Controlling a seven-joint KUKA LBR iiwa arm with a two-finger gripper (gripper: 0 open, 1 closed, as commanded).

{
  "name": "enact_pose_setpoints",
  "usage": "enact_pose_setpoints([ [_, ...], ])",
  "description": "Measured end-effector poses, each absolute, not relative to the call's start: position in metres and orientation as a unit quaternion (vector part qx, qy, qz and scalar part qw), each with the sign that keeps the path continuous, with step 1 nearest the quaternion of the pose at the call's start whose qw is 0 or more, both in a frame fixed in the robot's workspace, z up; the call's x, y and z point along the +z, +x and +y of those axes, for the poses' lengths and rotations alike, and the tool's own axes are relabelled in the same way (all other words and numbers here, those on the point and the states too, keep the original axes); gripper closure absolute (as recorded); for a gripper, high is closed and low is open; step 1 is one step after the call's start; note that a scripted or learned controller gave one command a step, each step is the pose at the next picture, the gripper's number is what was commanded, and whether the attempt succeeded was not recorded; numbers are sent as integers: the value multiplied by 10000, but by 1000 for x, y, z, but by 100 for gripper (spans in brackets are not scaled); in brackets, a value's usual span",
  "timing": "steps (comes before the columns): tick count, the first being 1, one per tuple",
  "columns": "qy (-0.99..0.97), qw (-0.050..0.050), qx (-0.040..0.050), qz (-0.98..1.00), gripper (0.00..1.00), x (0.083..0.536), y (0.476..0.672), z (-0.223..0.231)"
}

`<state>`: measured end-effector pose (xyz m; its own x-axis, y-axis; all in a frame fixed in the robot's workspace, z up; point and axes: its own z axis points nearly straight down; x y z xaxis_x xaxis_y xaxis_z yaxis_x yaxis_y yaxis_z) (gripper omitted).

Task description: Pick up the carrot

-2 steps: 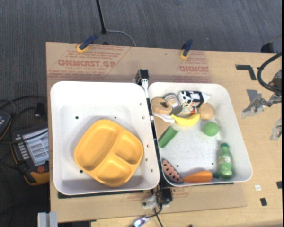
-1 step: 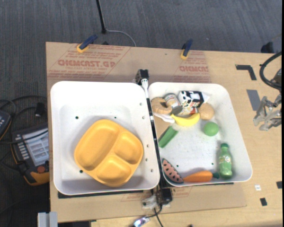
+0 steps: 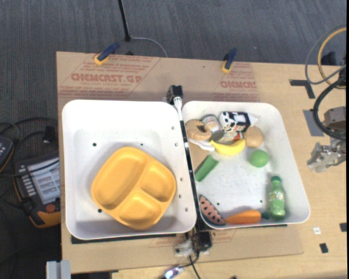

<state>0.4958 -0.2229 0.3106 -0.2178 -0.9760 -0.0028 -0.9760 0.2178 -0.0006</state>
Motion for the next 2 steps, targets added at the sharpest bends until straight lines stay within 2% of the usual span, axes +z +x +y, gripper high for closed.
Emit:
enact_pose_setpoints([
  [1, -7545, 10, 12, 6563, 100, 274, 484, -181],
  [2, -7441, 16, 3, 6681, 100, 325, 507, -149],
])
